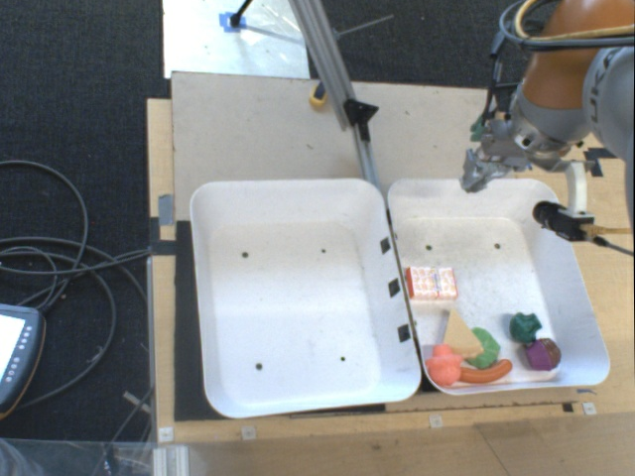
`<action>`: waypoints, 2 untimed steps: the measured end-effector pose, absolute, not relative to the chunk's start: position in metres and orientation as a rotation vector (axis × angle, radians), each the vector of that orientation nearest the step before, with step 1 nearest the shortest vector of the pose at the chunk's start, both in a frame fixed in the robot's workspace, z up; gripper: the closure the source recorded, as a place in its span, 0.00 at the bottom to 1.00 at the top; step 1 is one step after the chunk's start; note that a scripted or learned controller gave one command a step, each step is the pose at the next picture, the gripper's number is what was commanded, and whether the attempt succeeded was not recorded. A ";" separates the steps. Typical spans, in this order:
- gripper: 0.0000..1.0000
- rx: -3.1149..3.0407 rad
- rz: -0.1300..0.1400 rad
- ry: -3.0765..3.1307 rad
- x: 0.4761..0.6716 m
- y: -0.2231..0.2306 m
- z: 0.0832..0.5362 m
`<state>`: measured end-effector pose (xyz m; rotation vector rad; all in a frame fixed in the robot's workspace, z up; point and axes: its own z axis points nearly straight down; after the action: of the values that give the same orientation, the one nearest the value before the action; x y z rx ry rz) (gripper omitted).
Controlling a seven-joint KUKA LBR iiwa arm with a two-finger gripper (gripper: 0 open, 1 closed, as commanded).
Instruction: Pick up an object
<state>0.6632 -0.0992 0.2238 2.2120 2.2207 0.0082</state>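
I see my gripper (479, 177) in the upper right above the right bin (585, 310), fingers too blurry to tell.

A light wooden surface (258, 127) stands on dark carpet floor (69, 77). Black cables (60, 256) lie on the floor at the left, near a screen device (15, 350). A pale sheet (223, 18) lies behind the surface.

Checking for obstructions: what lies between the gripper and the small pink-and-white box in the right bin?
In the camera view, only bare white floor of the right bin lies between the gripper and the pink-and-white box.
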 end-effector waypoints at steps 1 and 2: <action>1.00 2.212 0.002 2.234 0.640 -0.047 0.217; 1.00 2.212 0.001 2.235 0.622 0.006 0.210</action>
<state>0.6218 0.0064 0.2095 2.2122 2.2353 0.0009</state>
